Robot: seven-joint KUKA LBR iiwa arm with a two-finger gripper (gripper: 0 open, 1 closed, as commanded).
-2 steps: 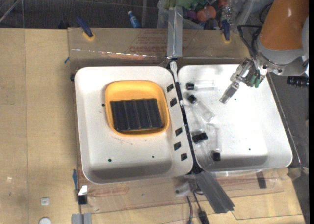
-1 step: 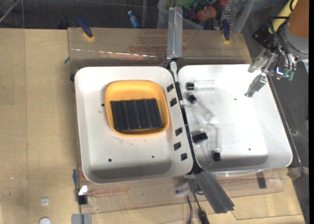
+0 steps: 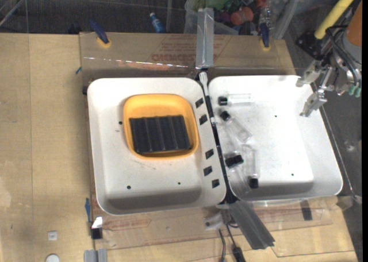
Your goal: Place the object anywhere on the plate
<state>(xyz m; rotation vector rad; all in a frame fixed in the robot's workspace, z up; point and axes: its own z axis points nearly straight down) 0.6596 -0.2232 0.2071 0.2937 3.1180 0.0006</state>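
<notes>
Dark ridged block [image 3: 159,134], judged to be the task's object, is found well apart from the gripper [image 3: 315,95], across the full width of both bins. Whether the jaws are spread or pressed together cannot be told, since they are small and tangled with cables against the dim background. The gripper is held high at the far right corner of the right bin [image 3: 322,146], over its rim rather than over its floor. This is read as a parked pose that keeps the camera's sight of both bins clear.

Below and to the left of the gripper, clear plastic pieces with black caps [image 3: 236,143] are scattered along the inner side of the right bin, close to the divider [image 3: 208,134] where the two bins meet. None of them is touched by the arm.

Past the divider, the yellow plate [image 3: 131,108] is set near the middle of the left bin [image 3: 106,157]. The block is laid flat on it, ridges up, toward the near edge, and its outline is kept wholly inside the plate's rim. Because any spot on the plate is allowed, the task is judged as good as done. Both bins are carried by the table [image 3: 34,140], and a board behind them is fixed by a blue clamp [image 3: 102,38].
</notes>
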